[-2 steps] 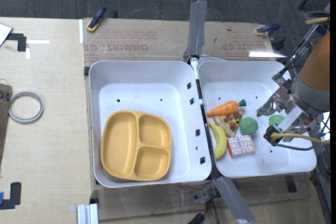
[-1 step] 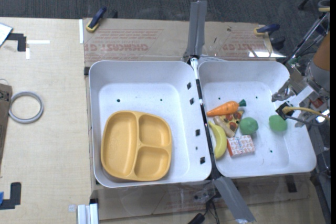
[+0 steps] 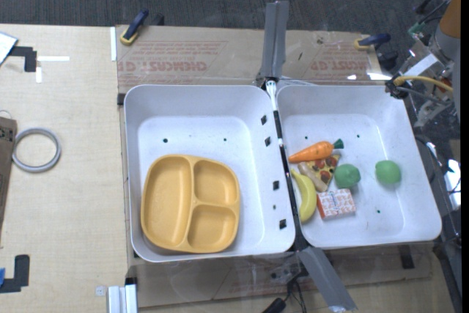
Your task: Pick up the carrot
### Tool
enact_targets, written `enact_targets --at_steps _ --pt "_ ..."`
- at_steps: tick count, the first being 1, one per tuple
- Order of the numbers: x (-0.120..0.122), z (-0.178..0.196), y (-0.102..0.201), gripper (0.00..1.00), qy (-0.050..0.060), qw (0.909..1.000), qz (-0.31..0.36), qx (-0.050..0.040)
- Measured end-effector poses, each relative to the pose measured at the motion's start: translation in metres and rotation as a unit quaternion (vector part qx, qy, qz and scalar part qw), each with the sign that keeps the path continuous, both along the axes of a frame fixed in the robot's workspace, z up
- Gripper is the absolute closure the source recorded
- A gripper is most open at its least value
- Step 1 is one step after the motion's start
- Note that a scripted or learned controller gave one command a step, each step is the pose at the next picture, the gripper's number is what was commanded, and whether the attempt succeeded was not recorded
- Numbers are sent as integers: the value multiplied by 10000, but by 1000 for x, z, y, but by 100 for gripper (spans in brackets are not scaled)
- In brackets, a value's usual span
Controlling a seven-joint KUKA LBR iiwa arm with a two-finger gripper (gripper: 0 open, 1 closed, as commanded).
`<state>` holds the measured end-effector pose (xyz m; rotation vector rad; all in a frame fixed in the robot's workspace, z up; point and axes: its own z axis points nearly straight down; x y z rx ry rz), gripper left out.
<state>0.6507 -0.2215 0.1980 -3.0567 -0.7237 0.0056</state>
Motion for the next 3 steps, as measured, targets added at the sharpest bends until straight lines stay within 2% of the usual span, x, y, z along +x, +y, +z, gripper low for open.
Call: enact_targets --at_steps 1,2,3 --pt "-31 -30 60 0 5 9922 1250 9" --pt "-38 -49 125 0 10 9817 1902 11" --pt "-115 -31 99 0 11 9989 473 11"
